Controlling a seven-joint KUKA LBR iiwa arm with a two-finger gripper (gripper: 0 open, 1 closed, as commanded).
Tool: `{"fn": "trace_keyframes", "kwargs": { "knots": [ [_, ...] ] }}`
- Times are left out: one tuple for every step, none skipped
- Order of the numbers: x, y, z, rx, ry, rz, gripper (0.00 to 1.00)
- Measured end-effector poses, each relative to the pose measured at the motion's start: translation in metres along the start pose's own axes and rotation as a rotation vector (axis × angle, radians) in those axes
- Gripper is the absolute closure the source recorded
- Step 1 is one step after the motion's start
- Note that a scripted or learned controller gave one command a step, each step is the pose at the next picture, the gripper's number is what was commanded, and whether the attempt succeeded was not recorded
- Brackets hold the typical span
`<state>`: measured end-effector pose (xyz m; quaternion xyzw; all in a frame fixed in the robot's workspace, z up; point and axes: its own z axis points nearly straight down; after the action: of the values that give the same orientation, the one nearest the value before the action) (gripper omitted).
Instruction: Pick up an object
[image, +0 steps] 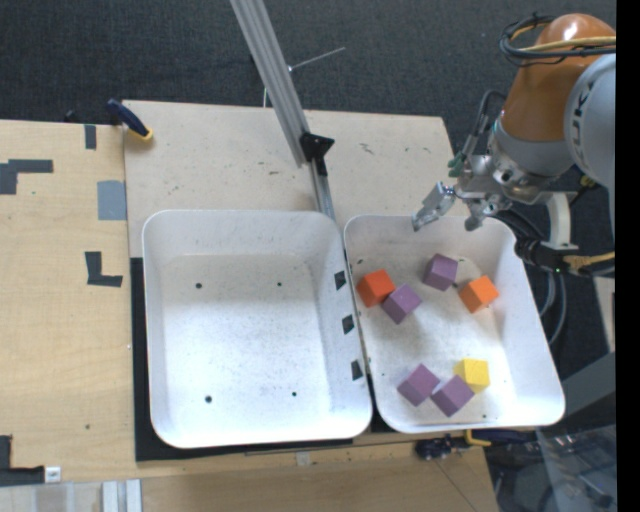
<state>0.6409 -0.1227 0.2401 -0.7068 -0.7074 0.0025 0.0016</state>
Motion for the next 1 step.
{"fn": "trace_keyframes", "kwargs": {
  "knots": [
    [-0.0051,-0.0057,0.0622,0.002,0.001,0.001,0.00]
  ]
}}
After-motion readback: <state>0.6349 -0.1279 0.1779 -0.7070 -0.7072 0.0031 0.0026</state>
